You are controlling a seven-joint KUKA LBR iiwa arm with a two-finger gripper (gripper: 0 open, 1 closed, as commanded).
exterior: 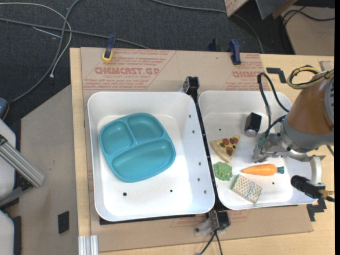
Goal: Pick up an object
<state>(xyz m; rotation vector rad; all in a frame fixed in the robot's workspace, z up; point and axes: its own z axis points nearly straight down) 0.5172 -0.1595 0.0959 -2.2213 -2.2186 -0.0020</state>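
Inside the right bin [229,196], the end effector [260,153], grip state unclear, hovers just above the carrot [260,169]

Gripper [261,152] just above carrot [260,169]

This looks like a robotics lab, not a home or kitchen. The bench [58,158] is topped with a printed brown cardboard sheet [133,68] held down by blue spring clamps [110,47], and two shallow white plastic bins [101,142] are fixed side by side on it. Loose grey cables [64,31] trail over dark grey carpet [32,62]. A grey robot arm with an orange band [311,113] reaches over the right bin, trailing black wiring [268,97]. A silver aluminium frame rail [18,161] stands at the left edge.
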